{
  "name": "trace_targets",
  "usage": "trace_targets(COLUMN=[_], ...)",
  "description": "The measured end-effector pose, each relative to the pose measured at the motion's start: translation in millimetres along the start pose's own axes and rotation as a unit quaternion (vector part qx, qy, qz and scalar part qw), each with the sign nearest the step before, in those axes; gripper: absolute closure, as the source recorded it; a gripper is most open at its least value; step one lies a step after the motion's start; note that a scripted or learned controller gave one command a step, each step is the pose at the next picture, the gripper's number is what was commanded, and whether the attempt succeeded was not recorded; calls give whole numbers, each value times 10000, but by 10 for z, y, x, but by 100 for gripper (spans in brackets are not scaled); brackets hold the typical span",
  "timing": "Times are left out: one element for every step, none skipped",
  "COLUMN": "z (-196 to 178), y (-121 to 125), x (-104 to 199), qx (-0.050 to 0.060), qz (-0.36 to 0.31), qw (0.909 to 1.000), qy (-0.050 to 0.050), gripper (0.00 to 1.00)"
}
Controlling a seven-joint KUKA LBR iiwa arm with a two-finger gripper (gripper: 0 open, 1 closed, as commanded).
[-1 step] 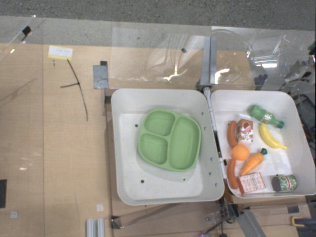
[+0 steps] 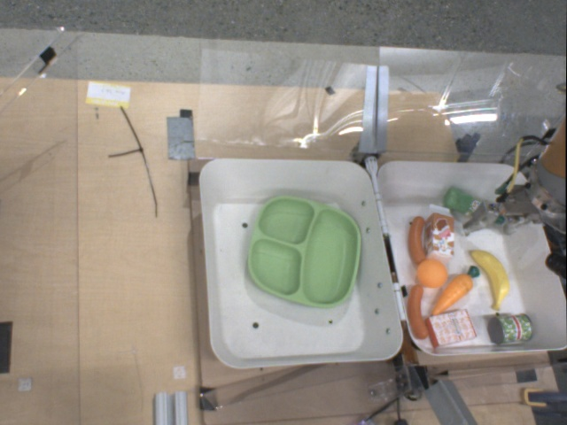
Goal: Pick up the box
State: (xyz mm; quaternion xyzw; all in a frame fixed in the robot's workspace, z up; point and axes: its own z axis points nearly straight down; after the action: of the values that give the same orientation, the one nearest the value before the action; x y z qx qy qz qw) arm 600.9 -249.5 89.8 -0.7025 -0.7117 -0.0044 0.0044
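The box point(image 2: 452, 328) is small, red and white, and lies flat near the front edge of the right bin point(image 2: 532, 264). A carrot point(image 2: 453, 293) lies just behind it and a green can point(image 2: 511, 328) is to its right. My gripper point(image 2: 479, 216) hangs over the back of the right bin, well behind the box and apart from it, close to a green object point(image 2: 460, 199). Nothing shows in its grasp.
The right bin also holds two sausages point(image 2: 415, 239), a packaged snack point(image 2: 439, 235), an orange point(image 2: 431, 273) and a banana point(image 2: 493, 276). The left bin point(image 2: 221, 237) holds a green divided plate point(image 2: 305, 251). The arm and its cables enter at the right edge.
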Motion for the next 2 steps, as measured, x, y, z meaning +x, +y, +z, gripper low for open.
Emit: trace_targets(z=[-97,-27], y=[151,259], x=[1207,356], qx=[-41,-35], qz=[776,703], qw=[9970,9975], qy=[-67,-77], gripper=[0,0])
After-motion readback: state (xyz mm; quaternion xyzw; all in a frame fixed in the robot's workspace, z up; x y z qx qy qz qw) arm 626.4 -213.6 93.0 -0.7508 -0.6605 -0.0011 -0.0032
